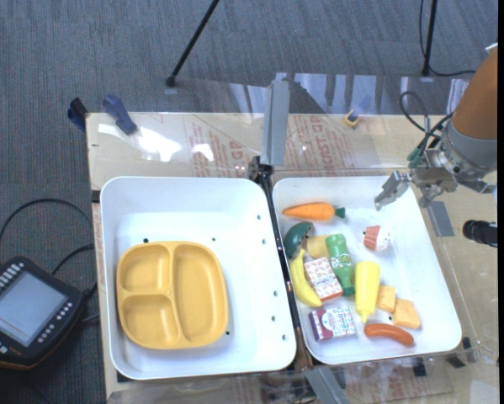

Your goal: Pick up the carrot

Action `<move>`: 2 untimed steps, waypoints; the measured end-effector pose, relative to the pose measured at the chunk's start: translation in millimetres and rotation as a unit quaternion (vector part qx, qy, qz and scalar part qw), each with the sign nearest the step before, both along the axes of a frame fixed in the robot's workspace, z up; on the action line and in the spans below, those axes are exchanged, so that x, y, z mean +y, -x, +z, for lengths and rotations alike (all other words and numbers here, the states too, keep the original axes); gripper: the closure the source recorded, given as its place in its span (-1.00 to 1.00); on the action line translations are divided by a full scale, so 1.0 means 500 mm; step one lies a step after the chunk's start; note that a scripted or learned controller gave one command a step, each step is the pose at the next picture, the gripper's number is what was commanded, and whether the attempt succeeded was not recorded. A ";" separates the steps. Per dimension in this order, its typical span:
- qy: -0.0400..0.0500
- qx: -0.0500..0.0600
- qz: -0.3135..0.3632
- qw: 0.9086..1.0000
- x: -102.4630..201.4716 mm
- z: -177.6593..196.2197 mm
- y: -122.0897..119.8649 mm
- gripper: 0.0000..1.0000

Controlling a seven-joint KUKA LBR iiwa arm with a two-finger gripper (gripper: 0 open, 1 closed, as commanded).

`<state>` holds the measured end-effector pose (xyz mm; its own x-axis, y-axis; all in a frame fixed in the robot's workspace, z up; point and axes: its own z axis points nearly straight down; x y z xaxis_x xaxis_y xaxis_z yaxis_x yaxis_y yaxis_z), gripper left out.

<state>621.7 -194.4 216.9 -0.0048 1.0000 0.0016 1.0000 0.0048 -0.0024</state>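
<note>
A: Where's the carrot (310, 212) sitting?

B: It's lying flat in the right bin (437, 263), up near the far edge, green tip pointing right. Nothing's touching it that I can see.

A: And the gripper (409, 187)?

B: It's hanging over the bin's far right corner, well right of the carrot. Fingers are spreading wide, nothing sitting between them.

A: What's lying around the carrot?

B: A dark green piece (297, 236) is sitting just below it by the left wall. A banana (301, 281) is curving down under that. A green bottle (341, 263) and a yellow bottle (366, 288) are lying mid-bin, with a small carton (322, 278) between banana and green bottle.

A: Anything else in there?

B: A cupcake (376, 239) is sitting off to the right, apart from the rest. Another carton (333, 321) and a sausage (389, 334) are lying along the near edge, orange chunks (399, 308) just above the sausage.

A: Left bin (117, 200)?

B: It's holding a yellow divided plate (172, 295), that's all I'm seeing in it.
</note>
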 end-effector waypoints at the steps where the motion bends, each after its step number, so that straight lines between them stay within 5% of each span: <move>1: 0.000 0.000 0.083 0.997 0.116 -0.023 -0.045 -1.00; 2: 0.000 -0.001 0.237 0.971 0.160 -0.053 -0.046 -1.00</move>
